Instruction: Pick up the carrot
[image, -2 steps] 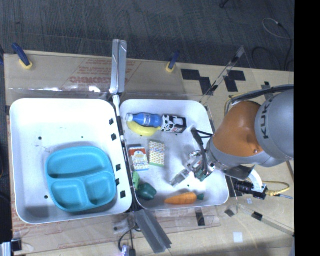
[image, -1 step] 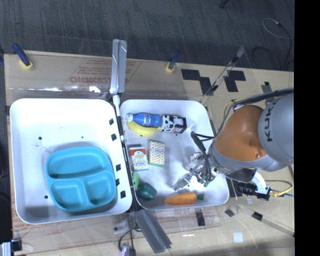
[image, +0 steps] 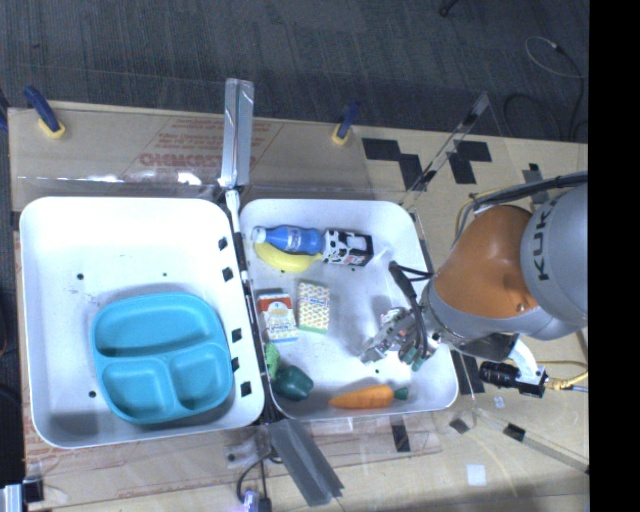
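A: Where do we find the carrot (image: 364, 398)?

B: We see it lying flat in the right bin (image: 425, 232), down at about six o'clock, close to the bin's near wall, with its green end pointing toward three o'clock. Nothing touches it.

A: And the gripper (image: 397, 338)?

B: It sits inside the same bin at about four o'clock from the bin's middle, just above the carrot in the view and apart from it. We cannot tell whether the jaws are apart or together; the metal parts there blur into one another. The arm's orange band (image: 480, 268) lies at three o'clock, over the bin's right rim.

A: What else do we have in that bin?

B: At twelve o'clock a blue bottle (image: 291, 239) rests against a banana (image: 284, 260), with a black-and-white carton (image: 348, 247) just beside them. Near the middle lie a red box (image: 277, 314) and a pale green box (image: 313, 306) side by side. A dark green vegetable (image: 291, 380) sits at seven o'clock.

A: And the left bin (image: 50, 225)?

B: It holds a blue divided tray (image: 162, 357).
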